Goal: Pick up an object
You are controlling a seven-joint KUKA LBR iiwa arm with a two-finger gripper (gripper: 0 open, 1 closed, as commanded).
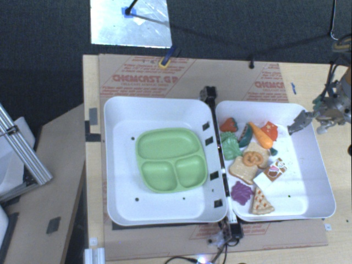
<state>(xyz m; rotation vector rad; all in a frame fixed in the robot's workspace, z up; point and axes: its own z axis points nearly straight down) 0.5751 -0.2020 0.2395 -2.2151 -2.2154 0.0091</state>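
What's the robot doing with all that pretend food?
The robot's gripper hangs at the right edge of the right bin, with nothing held that I can see. The toy food lies in a heap in that bin: a carrot, a slice of bread, a pizza slice, a purple piece and more. The left bin holds a green divided plate. Nothing has been picked up yet.

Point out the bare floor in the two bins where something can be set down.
Left white bin: bare floor all around the green three-compartment plate. Right white bin: bare along its right side and near-right corner. Crowded on its left, from the orange toy carrot to the pizza slice.
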